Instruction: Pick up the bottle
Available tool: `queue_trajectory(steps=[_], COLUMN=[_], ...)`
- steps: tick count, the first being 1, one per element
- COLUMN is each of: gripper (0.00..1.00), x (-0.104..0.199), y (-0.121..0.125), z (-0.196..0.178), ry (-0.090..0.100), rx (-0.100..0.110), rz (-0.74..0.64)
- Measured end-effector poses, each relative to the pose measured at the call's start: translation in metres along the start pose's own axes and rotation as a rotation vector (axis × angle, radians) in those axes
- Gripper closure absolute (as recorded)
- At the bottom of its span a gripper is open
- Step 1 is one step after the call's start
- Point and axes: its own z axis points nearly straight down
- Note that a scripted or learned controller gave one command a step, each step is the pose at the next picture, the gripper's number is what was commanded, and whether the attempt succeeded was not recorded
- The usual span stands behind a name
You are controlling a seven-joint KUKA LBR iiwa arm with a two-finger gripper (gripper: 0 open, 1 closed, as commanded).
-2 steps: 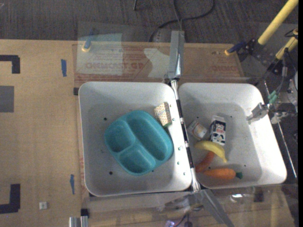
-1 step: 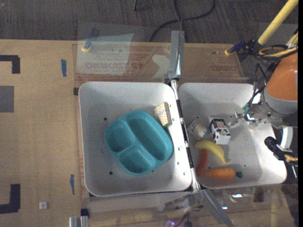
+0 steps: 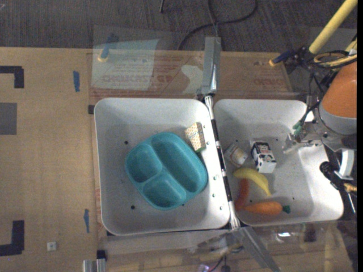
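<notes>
A small pale bottle (image 3: 235, 152) lies on its side at the left of the right bin (image 3: 295, 109), close to the divider between the bins. The arm comes in from the right, its orange band (image 3: 343, 95) over the bin's right edge. My gripper (image 3: 299, 139) hangs over the right part of that bin, well to the right of the bottle and apart from it. Nothing shows in its grasp.
A black-and-white carton (image 3: 263, 156) stands just right of the bottle. A banana (image 3: 254, 181), a red pepper (image 3: 243, 194) and a carrot (image 3: 264, 208) lie nearer the front. The left bin (image 3: 113, 123) holds a teal divided plate (image 3: 165, 170) and a small patterned block (image 3: 195, 136).
</notes>
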Motion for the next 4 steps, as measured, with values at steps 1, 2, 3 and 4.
queue_trajectory(steps=[1, 2, 3, 4], gripper=[1.0, 1.0, 1.0, 1.0], x=[0.079, 0.129, 0.179, 0.197], y=[0.007, 0.05, 0.075, 0.098], z=[-0.105, -0.155, -0.123, -0.075], ry=[0.003, 0.003, 0.005, 0.004], rx=[0.003, 0.002, 0.005, 0.007], rz=[-0.233, -0.325, -0.291, -0.15])
